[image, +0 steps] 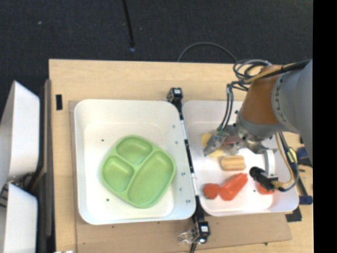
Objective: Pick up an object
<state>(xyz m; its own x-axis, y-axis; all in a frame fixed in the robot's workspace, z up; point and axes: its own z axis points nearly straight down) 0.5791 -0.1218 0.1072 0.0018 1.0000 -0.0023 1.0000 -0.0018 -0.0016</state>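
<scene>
Where the fixed camera looks down on the pale wooden bench [105, 78], we see two shallow white bins side by side. The grey arm with its orange band [263, 104] reaches in from the right over the right-hand white bin [247, 211].

The two-finger gripper [224, 139] hangs low over the upper left part of that bin, close to the wall shared with the other bin. We cannot tell whether it is open or closed, because its tip is small and blurred against the things under it. A small yellow object [208, 139] lies right at the gripper's tip, showing on its left side and just below it. We cannot tell whether the gripper touches it or merely stands over it.

Just below the gripper, apart from the yellow object, a short tan cylinder shaped like a bread roll [233, 163] lies on its side. Further toward the near wall we see an orange-red tapered piece like a carrot [234, 186], slanting up to the right. Its lower end touches, or nearly touches, a round red object [211, 191] on its left. A small red piece [265, 190] sits to the right of the tapered piece, partly hidden by the robot's own hardware.

The left-hand white bin [89, 141] holds a light green plastic plate with three compartments [138, 171]. It lies flat near the middle, well apart from the gripper.
</scene>
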